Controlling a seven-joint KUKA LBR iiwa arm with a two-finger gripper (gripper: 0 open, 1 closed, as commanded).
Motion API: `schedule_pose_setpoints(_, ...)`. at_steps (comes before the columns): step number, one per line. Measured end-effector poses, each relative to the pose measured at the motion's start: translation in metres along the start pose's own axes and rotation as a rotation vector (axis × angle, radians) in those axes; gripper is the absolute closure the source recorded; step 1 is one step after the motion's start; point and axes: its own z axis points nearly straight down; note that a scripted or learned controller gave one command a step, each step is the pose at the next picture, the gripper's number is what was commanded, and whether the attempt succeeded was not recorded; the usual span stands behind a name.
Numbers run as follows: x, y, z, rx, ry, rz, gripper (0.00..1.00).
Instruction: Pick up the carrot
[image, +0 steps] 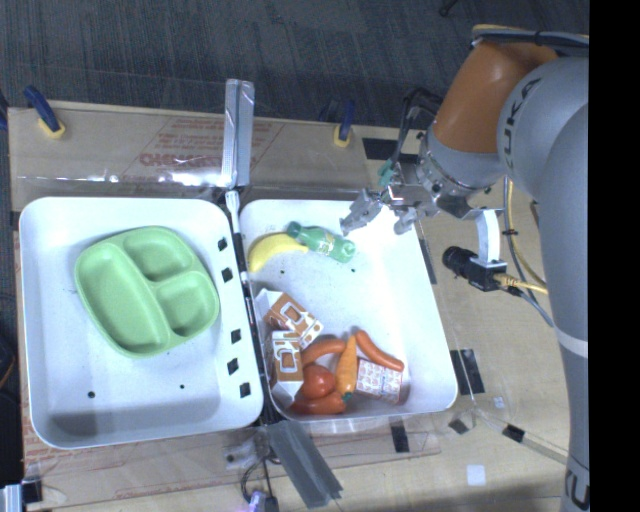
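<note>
Orange and tapered, the carrot (346, 368) is lying at the near end of the right bin (432, 318), wedged among a tomato (318, 382), a sausage (378, 350) and small printed boxes (291, 318). The gripper (383, 214) is hovering at that bin's far edge with fingers spread and nothing between them, just beside a green bottle (326, 242). Judging by the crowding, it is needing to come down straight over the carrot's smooth, slim body, pinching across its width so the slick neighbours are not getting caught.

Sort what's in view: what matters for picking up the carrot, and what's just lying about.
For the job:
carrot, upright among the toys at the right bin's near end
end effector, above that bin's far edge

Lying about:
banana
green bottle
green divided plate in the left bin
</note>
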Motion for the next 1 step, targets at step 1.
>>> schedule_pose_setpoints(1, 0.0189, -0.0496, 0.0964, 0.000, 0.000, -0.342, 0.00)
